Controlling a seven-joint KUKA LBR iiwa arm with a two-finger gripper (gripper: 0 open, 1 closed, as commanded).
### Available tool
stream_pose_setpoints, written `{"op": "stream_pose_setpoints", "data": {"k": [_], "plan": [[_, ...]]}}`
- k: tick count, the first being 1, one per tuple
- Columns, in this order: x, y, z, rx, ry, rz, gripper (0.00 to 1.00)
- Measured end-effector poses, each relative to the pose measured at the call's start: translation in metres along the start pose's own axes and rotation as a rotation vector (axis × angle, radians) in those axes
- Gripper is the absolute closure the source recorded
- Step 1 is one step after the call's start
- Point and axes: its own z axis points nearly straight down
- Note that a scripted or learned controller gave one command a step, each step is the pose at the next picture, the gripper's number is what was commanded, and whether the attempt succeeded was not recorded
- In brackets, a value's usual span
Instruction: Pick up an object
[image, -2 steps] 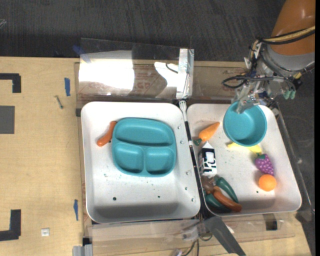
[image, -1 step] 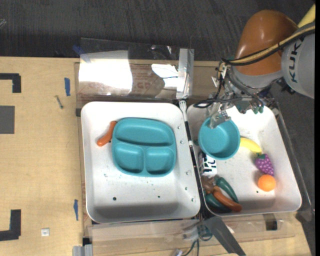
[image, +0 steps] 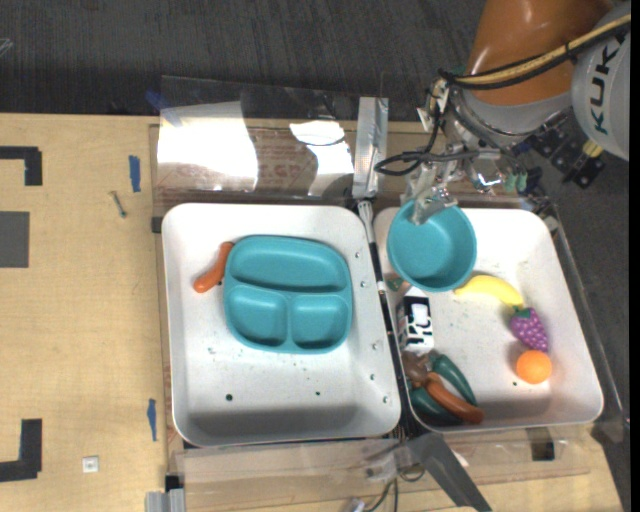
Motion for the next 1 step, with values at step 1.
{"op": "stream_pose_setpoints", "data": {"k": [1], "plan": [[-0.0134,0.0668,0.0598,-0.005,0.015,-0.014,1.0]]}}
